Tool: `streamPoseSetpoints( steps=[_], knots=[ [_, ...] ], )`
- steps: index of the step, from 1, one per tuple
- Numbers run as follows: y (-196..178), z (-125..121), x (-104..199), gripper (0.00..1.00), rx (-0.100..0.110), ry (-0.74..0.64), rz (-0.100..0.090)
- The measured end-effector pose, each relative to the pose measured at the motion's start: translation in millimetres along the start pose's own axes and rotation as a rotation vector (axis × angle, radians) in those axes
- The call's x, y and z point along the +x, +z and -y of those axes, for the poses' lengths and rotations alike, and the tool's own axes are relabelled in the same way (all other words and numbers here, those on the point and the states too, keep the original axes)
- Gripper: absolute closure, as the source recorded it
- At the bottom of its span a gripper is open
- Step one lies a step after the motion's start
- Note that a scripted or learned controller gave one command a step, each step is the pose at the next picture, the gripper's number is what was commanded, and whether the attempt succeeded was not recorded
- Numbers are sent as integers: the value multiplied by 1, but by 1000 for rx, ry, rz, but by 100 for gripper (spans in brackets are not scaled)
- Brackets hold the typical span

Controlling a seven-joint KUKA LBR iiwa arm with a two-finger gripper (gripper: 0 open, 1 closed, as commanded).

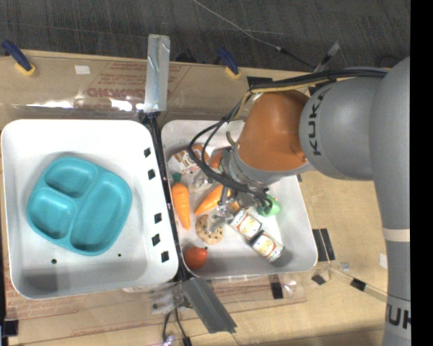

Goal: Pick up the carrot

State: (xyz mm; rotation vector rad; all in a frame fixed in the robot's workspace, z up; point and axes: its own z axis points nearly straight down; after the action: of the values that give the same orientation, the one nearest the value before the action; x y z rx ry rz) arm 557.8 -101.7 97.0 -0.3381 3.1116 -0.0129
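Fingers (pixel 234 197) hidden under wrist, state impossible to tell. Crowded among carrot (pixel 181 203), cookie (pixel 211 228), bottles (pixel 256 235); likely to grab wrong item.

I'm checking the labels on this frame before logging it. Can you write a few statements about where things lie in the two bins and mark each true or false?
1. The teal divided plate lies in the left bin. True.
2. One carrot lies in the right bin, near the wall between the bins. True.
3. The red tomato sits on the teal divided plate. False: it sits in the right bin, near its front edge.
4. The arm reaches over the left bin. False: it is over the right bin.
5. The cookie lies in the right bin. True.
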Motion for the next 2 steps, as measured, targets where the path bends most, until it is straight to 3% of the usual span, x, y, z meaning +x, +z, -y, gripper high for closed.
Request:
streamPoseSetpoints(
  steps=[1,2],
  knots=[
    [-11,-3,-2,100,-2,-9,1],
    [-158,-3,-24,100,-5,-21,0]
  ],
)
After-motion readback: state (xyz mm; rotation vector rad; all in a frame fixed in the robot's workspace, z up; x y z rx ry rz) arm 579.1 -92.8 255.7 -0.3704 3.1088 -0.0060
